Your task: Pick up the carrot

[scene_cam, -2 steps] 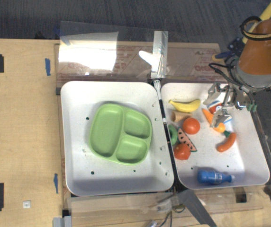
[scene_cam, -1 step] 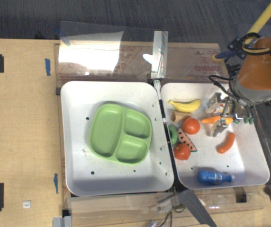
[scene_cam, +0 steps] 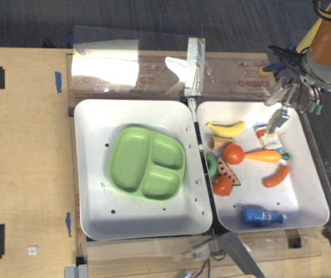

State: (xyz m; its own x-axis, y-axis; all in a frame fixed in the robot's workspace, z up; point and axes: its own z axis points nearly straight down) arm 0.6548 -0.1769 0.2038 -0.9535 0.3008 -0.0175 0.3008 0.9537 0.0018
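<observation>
A pale wooden bench is carrying two shallow white bins side by side, with dark floor lying beyond its far edge. The left bin is holding a green divided plate. The right bin is holding the small things, and the grey arm with its orange band is reaching in over that bin's far right corner.

The gripper is hanging above the bin's upper right part, just over a small red and white carton; how far its fingers are standing apart I cannot tell, and nothing is showing between them.

The carrot is lying flat near the middle of the right bin, touching a red tomato on its left and sitting just below the carton. A yellow banana is lying above, a red sausage below right, a watermelon slice and a strawberry lower left, and a blue bottle near the front wall.

Its long axis is running nearly left to right across the view, green top pointing right, narrow end meeting the tomato.

It is looking like a toy: probably light, stiff and smooth, so likely to slip or roll. Closing across the thick middle, fingers set crosswise to its length, seems best.
</observation>
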